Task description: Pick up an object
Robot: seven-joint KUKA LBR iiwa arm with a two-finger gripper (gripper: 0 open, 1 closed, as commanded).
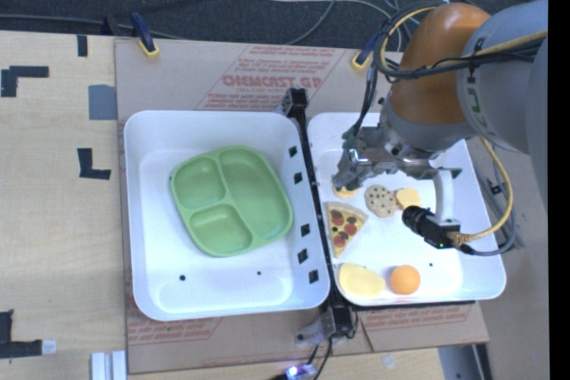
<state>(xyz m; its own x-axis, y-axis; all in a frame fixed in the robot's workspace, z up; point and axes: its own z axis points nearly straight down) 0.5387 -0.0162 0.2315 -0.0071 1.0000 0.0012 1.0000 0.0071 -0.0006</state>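
The KUKA iiwa arm (508, 67) — smooth grey casing, rounded at the joints — carries a glossy orange band (436, 58) above its wrist. Yellow and black cables (494, 191) loop around the wrist section and trail down its side to a small black fitting (427, 227). Below the band sits a darker grey metal gripper (352, 169) with angular, bare-metal parts.

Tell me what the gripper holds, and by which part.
Cannot be told. The gripper is low in the right bin, by the cookie and pizza slice.
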